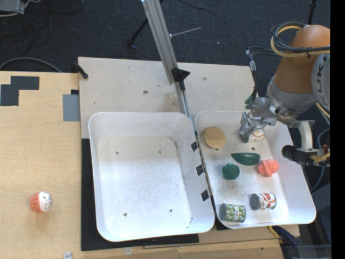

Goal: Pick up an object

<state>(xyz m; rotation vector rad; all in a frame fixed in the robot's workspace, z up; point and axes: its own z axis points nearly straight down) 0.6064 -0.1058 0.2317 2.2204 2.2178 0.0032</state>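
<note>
My gripper (pixel 249 131) hangs over the back of the right bin (pixel 302 198), just above a small white ball with red marks (pixel 259 134). To its left lies a round tan object (pixel 215 138). In front of it sit a dark green bowl-shaped piece (pixel 246 158), a small green round object (pixel 230 171) and a pink-orange object (pixel 268 167). Two cans lie near the bin's front: one with a green label (pixel 233 212) and one with a red and white label (pixel 262 201).
The left bin (pixel 108 128) adjoins the right one along a divider with black clips. A slanted metal rail (pixel 161 36) rises behind the bins. A small orange and white object (pixel 41 202) rests on the wooden bench at far left.
</note>
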